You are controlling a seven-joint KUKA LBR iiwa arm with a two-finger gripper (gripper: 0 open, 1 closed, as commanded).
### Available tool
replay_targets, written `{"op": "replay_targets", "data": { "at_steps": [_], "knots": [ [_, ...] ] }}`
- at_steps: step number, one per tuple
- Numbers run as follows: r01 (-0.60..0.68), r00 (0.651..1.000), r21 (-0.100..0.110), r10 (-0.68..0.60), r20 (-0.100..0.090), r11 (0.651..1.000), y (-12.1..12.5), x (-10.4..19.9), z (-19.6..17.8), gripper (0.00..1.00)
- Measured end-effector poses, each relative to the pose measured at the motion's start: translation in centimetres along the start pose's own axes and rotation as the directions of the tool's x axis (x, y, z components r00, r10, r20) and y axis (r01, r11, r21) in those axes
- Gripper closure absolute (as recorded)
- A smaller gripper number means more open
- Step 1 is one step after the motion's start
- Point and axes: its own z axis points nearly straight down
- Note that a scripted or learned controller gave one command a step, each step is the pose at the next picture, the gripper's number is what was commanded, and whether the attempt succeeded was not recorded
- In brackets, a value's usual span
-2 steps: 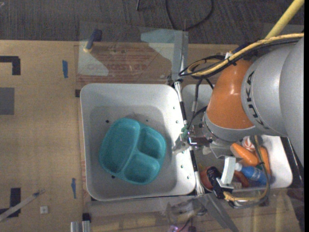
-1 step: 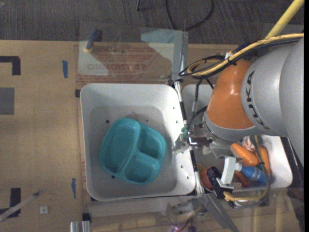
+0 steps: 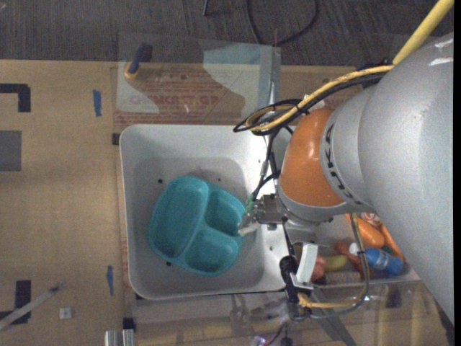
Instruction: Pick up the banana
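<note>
White bin (image 3: 137,193): arm (image 3: 374,157) over right rim.

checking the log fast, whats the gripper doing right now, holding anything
Gripper: at the teal tray's right rim in the left bin; cannot be told whether open or closed; no banana seen in it.

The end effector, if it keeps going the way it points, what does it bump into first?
Probably the teal divided plate. The end effector sits at its right edge, pointing toward it, though height above it is unclear.

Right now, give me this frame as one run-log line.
arm: over bin divider | gripper: at rim of teal three-compartment plastic tray in left white bin | banana: not held
</note>
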Motion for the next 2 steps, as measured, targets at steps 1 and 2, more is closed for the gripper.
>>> {"op": "replay_targets", "data": {
  "at_steps": [1, 2],
  "knots": [
    [-0.016, 1.000, -0.015, 0.016, 0.000, 1.000, 0.5, -0.2, 0.7, 0.00],
    [0.054, 0.998, -0.019, -0.054, 0.016, 0.998, 0.6, -0.6, 1.8, 0.00]
  ]
}}
